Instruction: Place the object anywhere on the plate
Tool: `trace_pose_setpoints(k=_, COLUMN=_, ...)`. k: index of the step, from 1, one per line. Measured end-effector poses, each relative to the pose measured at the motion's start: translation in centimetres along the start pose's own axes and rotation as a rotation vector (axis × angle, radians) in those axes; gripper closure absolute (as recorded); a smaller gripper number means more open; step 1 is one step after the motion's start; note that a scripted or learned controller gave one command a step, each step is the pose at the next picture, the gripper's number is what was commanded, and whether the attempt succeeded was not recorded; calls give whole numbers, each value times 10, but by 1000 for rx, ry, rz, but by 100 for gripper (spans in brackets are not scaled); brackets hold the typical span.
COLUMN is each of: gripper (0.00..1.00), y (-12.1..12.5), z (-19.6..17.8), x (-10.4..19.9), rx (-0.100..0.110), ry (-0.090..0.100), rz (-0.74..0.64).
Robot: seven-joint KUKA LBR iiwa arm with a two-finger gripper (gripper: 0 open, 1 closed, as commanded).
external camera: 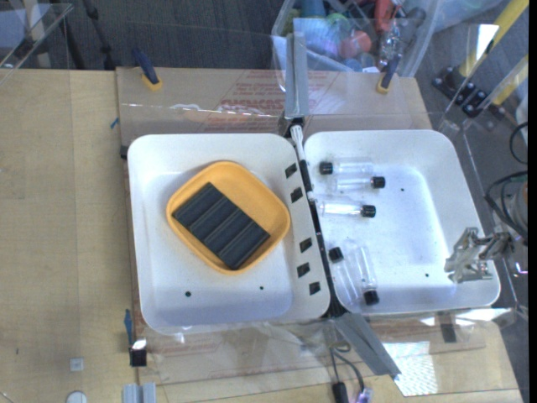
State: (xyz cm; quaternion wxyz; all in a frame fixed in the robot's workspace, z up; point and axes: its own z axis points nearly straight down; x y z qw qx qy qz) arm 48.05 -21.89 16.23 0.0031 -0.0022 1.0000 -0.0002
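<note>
A yellow-orange plate [186, 193] sits tilted in the left bin [159, 300]. On it lies a dark grey ribbed rectangular block [221, 222], flat and within the rim. Clear vials with black caps rest in the right bin [419, 225]: one near the back [351, 172], one in the middle [342, 211], one near the front [357, 269]. My gripper [472, 257] is a small metallic shape low over the right bin's right rim, far from the plate and apart from the vials. Nothing shows in its grasp.
A divider with black clips [300, 217] runs between the two bins. Behind them stand a clear tub of coloured items [361, 15] and a taped sheet [210, 99]. Cables [512, 200] hang off the right side.
</note>
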Motion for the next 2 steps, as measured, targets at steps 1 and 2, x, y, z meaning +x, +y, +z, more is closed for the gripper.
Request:
trace_pose_setpoints(k=1, gripper=100, y=-3, z=-8, x=-1, rx=0, ry=0, rz=-147)
trace_pose_setpoints(k=2, gripper=100, y=-3, z=-15, x=-6, rx=-1, ry=-1, rz=-333)
